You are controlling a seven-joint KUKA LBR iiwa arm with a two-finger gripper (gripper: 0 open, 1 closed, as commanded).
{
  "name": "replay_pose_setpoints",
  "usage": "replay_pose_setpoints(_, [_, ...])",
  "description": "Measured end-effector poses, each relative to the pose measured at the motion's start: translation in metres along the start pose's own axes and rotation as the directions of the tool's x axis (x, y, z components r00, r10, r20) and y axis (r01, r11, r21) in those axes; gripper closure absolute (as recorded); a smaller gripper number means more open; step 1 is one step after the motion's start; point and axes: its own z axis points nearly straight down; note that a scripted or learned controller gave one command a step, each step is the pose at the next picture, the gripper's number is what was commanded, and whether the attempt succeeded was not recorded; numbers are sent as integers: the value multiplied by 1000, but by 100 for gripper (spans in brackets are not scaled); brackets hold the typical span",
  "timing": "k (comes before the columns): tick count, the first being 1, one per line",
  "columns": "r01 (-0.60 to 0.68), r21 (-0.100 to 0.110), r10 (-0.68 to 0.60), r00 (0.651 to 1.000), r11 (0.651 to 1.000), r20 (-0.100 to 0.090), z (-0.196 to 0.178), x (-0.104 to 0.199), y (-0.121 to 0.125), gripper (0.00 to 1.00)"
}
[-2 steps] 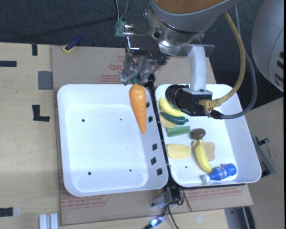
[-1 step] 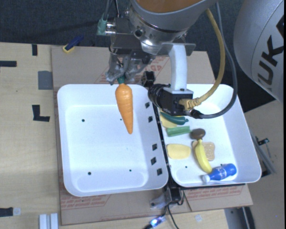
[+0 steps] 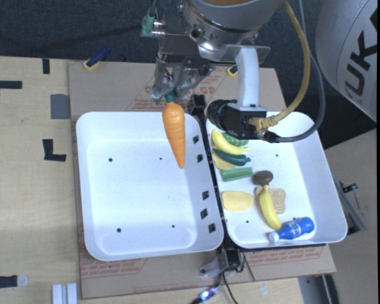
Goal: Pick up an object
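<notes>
1. Camera view from above: the jaws pinch the green top of an orange carrot, which hangs point-down straight below them.
2. Gripped at its top end, the carrot dangles clear over the left bin, likely lifted already.
3. Right of the jaws, the right bin holds bananas, a blue bottle and other pieces.

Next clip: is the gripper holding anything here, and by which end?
Yes. The gripper holds the orange plastic carrot by its green stem end, with its tip hanging down over the left white bin.
</notes>
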Motion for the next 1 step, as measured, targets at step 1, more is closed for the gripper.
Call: replay_pose_setpoints(1, [1, 0, -1, 1000, 1000, 0, 0, -1, 9, 100])
